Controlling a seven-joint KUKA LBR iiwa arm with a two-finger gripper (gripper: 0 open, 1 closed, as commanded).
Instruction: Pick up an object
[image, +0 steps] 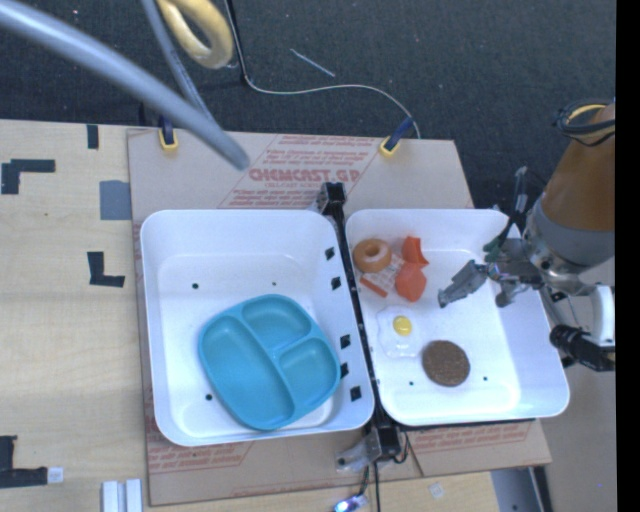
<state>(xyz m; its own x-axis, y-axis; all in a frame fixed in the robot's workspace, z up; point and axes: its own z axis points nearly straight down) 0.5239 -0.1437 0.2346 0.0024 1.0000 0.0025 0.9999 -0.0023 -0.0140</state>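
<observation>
The right bin (520, 395) holds a tan donut (372, 254), an orange-red pepper-like piece (411, 270), a thin orange strip (372, 286), a fried egg with a yellow yolk (401, 330) and a brown round patty (445, 363). My gripper (482, 288) hangs over the right half of this bin, to the right of the red piece and above the patty. It is open, with one finger (458, 283) slanting down-left and nothing between the fingers. It touches none of the objects.
A blue divided plate (268, 360) lies in the left bin (170, 250). A black divider (345, 290) runs between the bins. A grey pole (130, 75) crosses the top left. The arm's orange band (585, 175) stands at the right edge.
</observation>
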